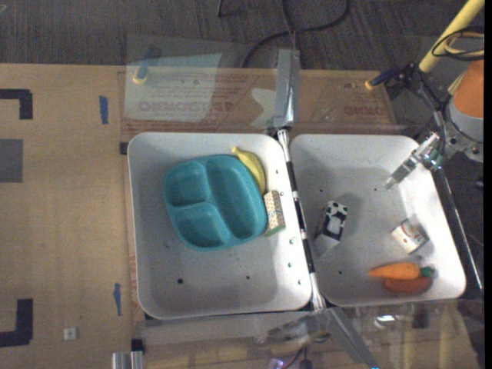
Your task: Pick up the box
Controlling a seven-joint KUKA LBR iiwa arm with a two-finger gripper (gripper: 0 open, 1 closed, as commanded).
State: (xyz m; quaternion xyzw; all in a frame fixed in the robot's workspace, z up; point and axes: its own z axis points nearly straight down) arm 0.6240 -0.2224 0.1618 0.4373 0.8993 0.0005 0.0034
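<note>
The approach step is judged to be in hand, since the tool, whose state cannot be told, is seen at the upper right of the right bin, well apart from the small patterned box lying against the teal tray in the left bin, so a long move leftward is called for.

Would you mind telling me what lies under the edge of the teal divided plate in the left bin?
A yellow banana pokes out from beneath the teal plate's upper right rim, and a small patterned box lies against its right edge. How far the banana extends underneath is covered.
</note>
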